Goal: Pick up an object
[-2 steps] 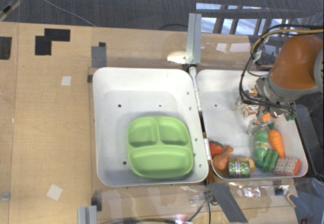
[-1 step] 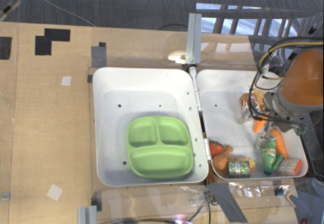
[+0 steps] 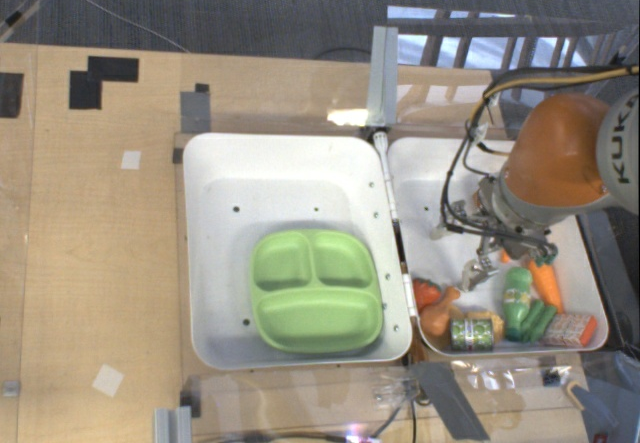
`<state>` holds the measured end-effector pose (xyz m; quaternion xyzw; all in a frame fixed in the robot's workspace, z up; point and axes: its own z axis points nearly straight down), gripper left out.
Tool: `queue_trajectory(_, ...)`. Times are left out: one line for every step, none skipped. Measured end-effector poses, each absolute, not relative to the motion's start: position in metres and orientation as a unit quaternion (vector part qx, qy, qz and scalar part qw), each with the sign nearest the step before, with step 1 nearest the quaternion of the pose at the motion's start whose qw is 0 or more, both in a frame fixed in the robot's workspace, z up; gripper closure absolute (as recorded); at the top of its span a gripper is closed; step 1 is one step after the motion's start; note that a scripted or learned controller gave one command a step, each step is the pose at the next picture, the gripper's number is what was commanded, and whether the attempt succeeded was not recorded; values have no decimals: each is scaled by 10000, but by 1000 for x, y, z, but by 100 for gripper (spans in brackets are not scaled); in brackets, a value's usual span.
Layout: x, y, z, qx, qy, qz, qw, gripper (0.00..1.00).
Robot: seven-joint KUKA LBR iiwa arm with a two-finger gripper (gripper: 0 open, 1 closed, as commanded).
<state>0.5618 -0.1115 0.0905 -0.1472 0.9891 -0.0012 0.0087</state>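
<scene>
My gripper hangs low in the right bin, under the orange wrist band. It is just above a heap of toy food along the bin's front edge. Right of it lie a green bottle-shaped toy and a carrot. Below it a green can lies on its side. An orange and red piece sits to the gripper's left. Nothing is visibly held.
The left bin holds a green divided plate in its front half. A pink and red box and another green toy lie in the right bin's front right corner. A metal divider separates the bins.
</scene>
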Motion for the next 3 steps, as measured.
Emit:
queue_trajectory(556, -107, 91, -1105, 9938, -27, 97, 0)
queue_trajectory(540, -128, 91, -1353, 9908, -20, 99, 0)
queue_trajectory(614, -150, 89, -1187, 9929, -18, 72, 0)
